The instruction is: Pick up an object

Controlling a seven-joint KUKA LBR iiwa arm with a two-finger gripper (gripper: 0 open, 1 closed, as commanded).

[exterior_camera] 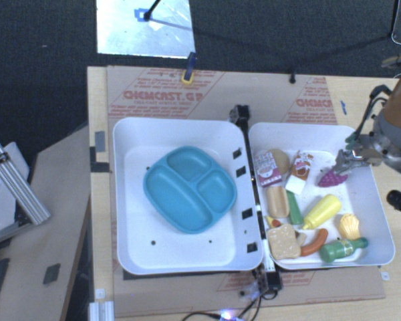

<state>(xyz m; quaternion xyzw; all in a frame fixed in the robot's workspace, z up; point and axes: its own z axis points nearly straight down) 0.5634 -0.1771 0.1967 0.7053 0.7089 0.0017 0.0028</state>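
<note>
White rim of the right bin [386,227] is sitting just below my gripper [342,161], which is hovering touching purple grapes [332,176]; whether it's clamped, I cannot tell.

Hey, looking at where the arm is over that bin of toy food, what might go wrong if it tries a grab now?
1. The gripper sits just above the purple grapes near the right bin's far wall, so it may clip them off-centre and push them aside.
2. The toys are packed tight: the yellow bottle, green bottle and sausage touch or nearly touch, so closing there may catch two or none.
</note>
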